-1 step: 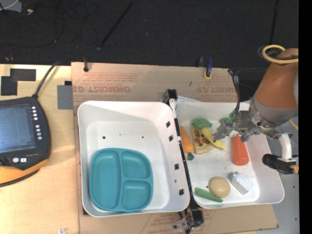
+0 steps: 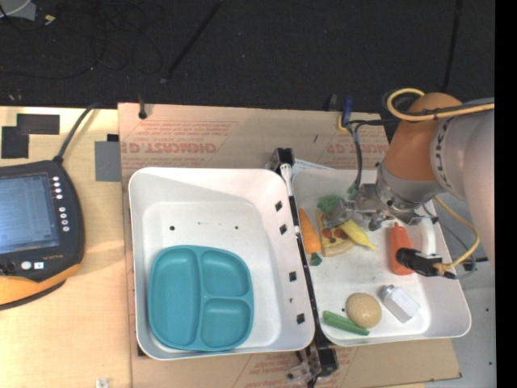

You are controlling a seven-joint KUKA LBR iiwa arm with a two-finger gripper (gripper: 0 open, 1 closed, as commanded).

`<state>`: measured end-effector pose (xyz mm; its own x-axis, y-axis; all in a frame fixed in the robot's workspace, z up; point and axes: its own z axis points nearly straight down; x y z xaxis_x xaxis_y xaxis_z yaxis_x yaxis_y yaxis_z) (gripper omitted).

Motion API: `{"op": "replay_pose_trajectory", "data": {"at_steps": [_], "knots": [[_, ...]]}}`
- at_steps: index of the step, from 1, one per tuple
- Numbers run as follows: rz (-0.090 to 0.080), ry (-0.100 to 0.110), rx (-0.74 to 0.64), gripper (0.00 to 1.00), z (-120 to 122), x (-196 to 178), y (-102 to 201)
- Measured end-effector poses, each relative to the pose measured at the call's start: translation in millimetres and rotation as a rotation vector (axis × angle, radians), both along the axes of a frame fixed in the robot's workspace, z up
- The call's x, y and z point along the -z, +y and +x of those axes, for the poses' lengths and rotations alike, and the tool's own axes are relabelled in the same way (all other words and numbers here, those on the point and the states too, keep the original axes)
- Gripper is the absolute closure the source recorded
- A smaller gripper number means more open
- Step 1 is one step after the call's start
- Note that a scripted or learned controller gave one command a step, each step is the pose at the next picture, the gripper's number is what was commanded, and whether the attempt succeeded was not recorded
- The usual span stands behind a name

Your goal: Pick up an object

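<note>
Teal tray (image 2: pixel 200 298) in left bin (image 2: pixel 153 188), arm (image 2: pixel 420 156) bent over banana (image 2: pixel 356 234)

The arm (image 2: pixel 468 148) is a thick, smooth grey cylinder with a rounded orange band (image 2: pixel 412 148) above the wrist. Below the band sits a grey metal flange that carries the tool (image 2: pixel 355 204), a dark metallic assembly. A yellow cable loops over the top of the orange band, and a thin dark cable runs alongside it.
</note>
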<state>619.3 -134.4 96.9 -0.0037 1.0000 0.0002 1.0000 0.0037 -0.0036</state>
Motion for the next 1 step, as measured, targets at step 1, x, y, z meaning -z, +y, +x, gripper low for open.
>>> {"op": "replay_pose_trajectory", "data": {"at_steps": [1], "knots": [[0.0,-0.001,0.004,1.0,-1.2,-15.6,-1.3]]}}
